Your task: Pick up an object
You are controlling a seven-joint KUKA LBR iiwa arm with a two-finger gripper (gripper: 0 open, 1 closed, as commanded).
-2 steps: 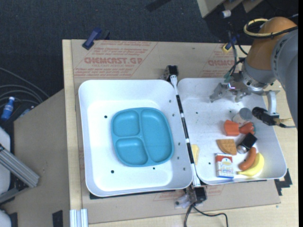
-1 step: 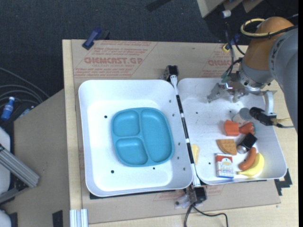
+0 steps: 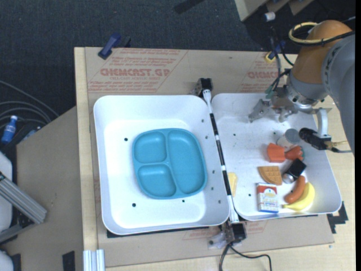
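Standing over the bench, I see a brown board (image 3: 169, 66) printed with faded red lettering, set on a dark carpeted floor (image 3: 84, 10). Two shallow white bins sit side by side on it, their rims touching along the middle. The left bin (image 3: 113, 196) holds a blue divided plate (image 3: 169, 162) lying flat near its centre. The right bin (image 3: 242, 112) carries a small heap toward its near right corner: a red block (image 3: 277, 152), a waffle-like brown wedge (image 3: 271, 175), a small red and white carton (image 3: 267, 198), a sausage (image 3: 296, 190) touching a banana (image 3: 305, 199), and a black and silver piece (image 3: 293, 170) between them. A yellow scrap (image 3: 232, 181) lies by the dividing rim.

The grey arm (image 3: 333, 61) with its orange band reaches in from the right, and the gripper (image 3: 272, 109) hangs over the far part of the right bin, well apart from the heap. Its fingers (image 3: 257, 112) are spread wide with nothing between them.

A blue clip (image 3: 109, 46) rests at the board's far left corner, and cables (image 3: 22, 112) trail over a side surface at the left.
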